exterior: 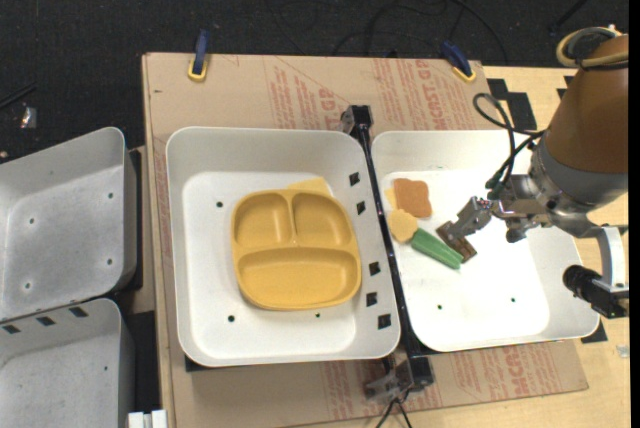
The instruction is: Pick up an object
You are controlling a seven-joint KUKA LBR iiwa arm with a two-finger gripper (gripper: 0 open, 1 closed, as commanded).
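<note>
Just over the right end of the green block [436,248] hung the jaws [459,241], dark and small from where I stood, and I could not tell whether they were parted or closed, nor whether they touched the block at all. The arm [590,131] came in from the right, its orange band high above the grey wrist, a black cable looping down beside it.

That green block lay slantwise in the right bin [520,316], near its left wall. Touching its upper left end was a pale yellow piece [401,225], and just above that sat an orange-brown piece [411,195] with rounded corners. All three were bunched together in the left part of that bin.

In the left bin [200,316] rested a yellow divided tray [296,249], with two small sections at the top and one long one below. Both bins stood side by side on a brown cardboard sheet [280,86] laid over the counter, pinned at its far edge by two clamps [199,59].
</note>
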